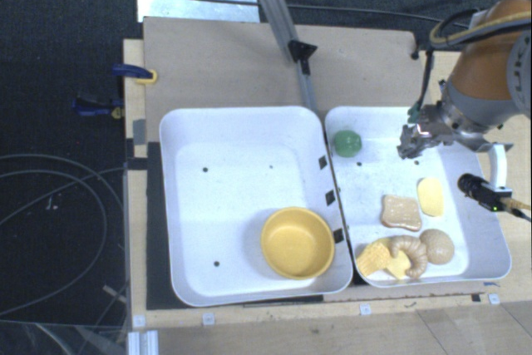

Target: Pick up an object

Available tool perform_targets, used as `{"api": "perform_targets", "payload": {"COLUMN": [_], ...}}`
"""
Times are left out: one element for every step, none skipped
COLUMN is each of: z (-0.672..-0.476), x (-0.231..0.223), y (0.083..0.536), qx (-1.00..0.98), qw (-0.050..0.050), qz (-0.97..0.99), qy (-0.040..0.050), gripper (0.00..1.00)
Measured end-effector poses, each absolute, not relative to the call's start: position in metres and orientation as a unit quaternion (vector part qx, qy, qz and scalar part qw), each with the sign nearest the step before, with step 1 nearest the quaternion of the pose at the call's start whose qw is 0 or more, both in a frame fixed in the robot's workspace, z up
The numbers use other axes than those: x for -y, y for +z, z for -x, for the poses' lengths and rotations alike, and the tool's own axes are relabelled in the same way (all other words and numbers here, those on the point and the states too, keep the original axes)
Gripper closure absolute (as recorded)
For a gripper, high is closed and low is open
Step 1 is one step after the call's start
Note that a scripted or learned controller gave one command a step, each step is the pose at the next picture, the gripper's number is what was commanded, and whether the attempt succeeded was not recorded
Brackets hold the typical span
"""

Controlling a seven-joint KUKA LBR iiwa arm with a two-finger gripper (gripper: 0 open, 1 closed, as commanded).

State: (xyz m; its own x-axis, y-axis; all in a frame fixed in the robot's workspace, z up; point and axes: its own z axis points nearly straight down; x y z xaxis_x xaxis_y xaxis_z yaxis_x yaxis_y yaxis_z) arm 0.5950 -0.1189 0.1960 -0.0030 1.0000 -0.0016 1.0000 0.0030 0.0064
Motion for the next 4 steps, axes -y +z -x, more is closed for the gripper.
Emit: {"api": "perform_targets", "payload": {"z": [-0.597,-0.589,-0.586,-0.587], "x": [0.119,0.057,0.003,-0.049], "y": [0.245,0.238,0.226,0.237], "qx": [-0.709,-0.711,-0.711,-0.711], "qw": [0.003,0.0,-0.001,0.0], "qz": [-0.705,-0.703,-0.703,-0.703], "qy": [0.0021,0.001,0.001,0.0016], "gripper": [1.0,1.0,1.0,1.0]}}
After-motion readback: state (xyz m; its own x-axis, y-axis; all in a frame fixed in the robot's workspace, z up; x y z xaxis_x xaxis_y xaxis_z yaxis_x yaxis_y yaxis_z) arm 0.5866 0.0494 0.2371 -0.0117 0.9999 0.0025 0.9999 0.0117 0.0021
